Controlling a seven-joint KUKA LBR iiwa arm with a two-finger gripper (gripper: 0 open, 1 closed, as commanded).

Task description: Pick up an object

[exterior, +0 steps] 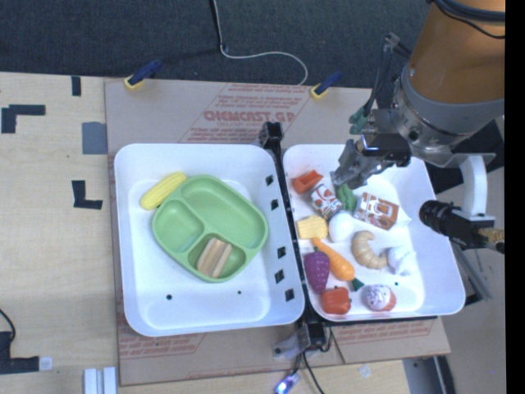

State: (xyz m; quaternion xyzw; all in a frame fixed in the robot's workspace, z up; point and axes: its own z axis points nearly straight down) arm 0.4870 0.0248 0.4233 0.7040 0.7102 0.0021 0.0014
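My gripper [354,171] hangs over the back of the right bin [435,290]. It is just above a small green item [346,197] and a little printed can [326,201]. Around them lie a red block [308,180], a red-and-white carton [377,210], a yellow piece [312,226], a white egg [339,228], a croissant [369,250], a carrot [332,258], a purple vegetable [317,271], a tomato [336,300] and a pinkish ball [378,297]. I see nothing lifted off the bin floor.
The left bin [148,302] holds a green divided plate [209,220] with a tan bread piece [215,255] in one compartment, and a corn cob [162,189] beside it. A black divider [283,220] separates the bins. A black fitting [447,217] juts in at the right.
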